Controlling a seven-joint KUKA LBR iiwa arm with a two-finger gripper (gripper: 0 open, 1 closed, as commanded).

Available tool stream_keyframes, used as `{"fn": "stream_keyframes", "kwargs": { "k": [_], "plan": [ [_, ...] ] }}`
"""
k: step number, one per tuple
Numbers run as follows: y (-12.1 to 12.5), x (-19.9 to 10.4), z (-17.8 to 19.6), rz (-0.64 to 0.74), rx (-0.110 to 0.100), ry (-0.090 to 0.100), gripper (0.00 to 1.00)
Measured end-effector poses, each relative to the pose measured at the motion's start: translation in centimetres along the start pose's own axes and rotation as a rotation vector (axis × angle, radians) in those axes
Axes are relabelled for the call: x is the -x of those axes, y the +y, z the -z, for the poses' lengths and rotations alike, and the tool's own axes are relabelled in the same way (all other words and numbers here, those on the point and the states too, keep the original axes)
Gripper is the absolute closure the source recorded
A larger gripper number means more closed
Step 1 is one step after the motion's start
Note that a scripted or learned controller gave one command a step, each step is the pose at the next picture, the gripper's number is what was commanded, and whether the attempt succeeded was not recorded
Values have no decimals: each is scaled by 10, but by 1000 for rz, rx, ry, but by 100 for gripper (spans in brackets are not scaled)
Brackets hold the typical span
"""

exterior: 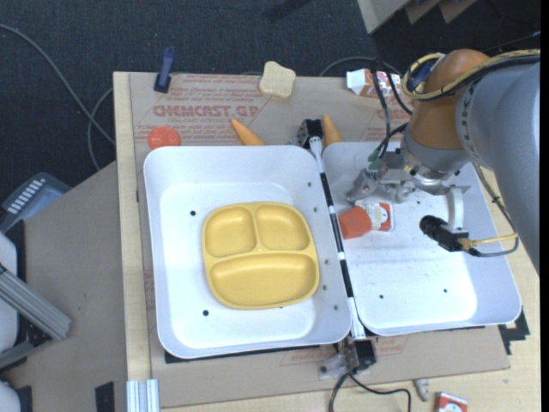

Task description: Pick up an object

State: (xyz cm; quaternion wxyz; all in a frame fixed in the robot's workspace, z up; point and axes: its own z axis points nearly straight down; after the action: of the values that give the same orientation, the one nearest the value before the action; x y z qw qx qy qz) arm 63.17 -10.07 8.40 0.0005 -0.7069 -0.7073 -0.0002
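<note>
Yellow plastic fills the middle of the left bin (163,230) — one divided plate (260,254) with three compartments, lying flat with bare white floor all round it, widest along the bin's left wall and far edge. Beyond that bin, on the brown board of the worktop (206,101), loose pieces sit near the far rim: one blue clip (164,69) at the board's far-left corner, one orange disc (163,136) just beside the bin's corner, one orange carrot-shaped piece (246,132) touching the far rim, and one tan bread-shaped piece (277,79) farther back.

The two bins meet along a narrow seam down the centre. In the right bin (429,307) there is one object — a small bottle (367,220) with a reddish-orange cap end and a white-and-red label, lying on its side close to the seam wall, in the bin's far-left part. The near half of this bin is open floor.

The end effector (382,184) hangs just above and behind the bottle, near the far rim; whether its fingers are parted or closed I cannot tell, and nothing is visibly between them. One grey arm (506,118) with its orange band crosses the right bin's far-right corner.
</note>
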Motion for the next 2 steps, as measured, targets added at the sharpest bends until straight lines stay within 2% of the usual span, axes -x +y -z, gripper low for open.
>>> {"fn": "stream_keyframes", "kwargs": {
  "k": [1, 2],
  "plan": [
    [-25, 10, 1, -1, -1, 0, 0],
    [-25, 9, 10, -1, 0, 0, 100]
  ]
}}
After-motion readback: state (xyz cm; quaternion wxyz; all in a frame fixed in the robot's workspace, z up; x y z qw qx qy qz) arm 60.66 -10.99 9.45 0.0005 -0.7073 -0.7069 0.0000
